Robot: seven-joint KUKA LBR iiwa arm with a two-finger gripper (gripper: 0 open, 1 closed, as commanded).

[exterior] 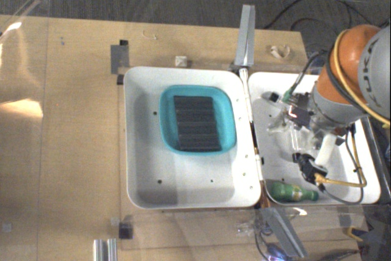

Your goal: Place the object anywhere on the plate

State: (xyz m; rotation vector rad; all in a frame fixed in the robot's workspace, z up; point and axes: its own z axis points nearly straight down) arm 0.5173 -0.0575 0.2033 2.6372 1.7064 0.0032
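Observation:
A green bottle-shaped object [293, 192] lies on its side at the near edge of the right bin [269, 153]. A teal square plate [165, 122] with a dark ridged centre sits in the far half of the left bin [183, 186]. My gripper [297, 142] hangs over the middle of the right bin, a little farther back than the green object and apart from it. The grey arm with its orange band [351, 55] reaches in from the right above the gripper. Nothing rests on the plate.
A raised divider [250, 131] separates the two bins. A grey metal post [246, 33] stands behind the bins at the divider. Yellow and black cables [348, 180] loop from the wrist over the right bin's near right corner. Wooden benchtop surrounds the bins.

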